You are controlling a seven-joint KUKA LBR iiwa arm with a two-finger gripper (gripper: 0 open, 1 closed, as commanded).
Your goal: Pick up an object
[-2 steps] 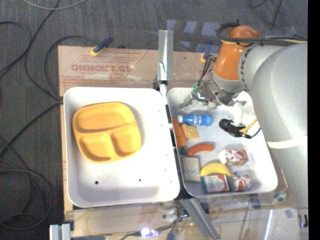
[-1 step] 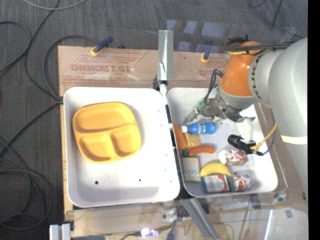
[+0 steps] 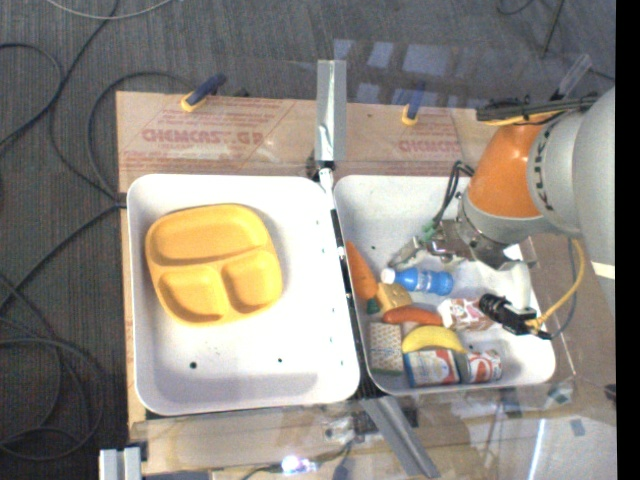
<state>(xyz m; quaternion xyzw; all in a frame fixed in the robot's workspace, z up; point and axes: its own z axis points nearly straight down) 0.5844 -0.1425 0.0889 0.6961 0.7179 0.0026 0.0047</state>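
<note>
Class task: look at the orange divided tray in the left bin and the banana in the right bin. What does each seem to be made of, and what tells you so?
Divided tray: probably moulded plastic, matt; one even orange colour, rounded rim, soft-edged compartments.
Banana: likely a plastic toy; uniform yellow, smooth skin with no spots, though real fruit cannot be ruled out from this view.

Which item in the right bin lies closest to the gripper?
The blue bottle, lying on its side just below the gripper. The carrot, banana and can sit farther off.
</note>
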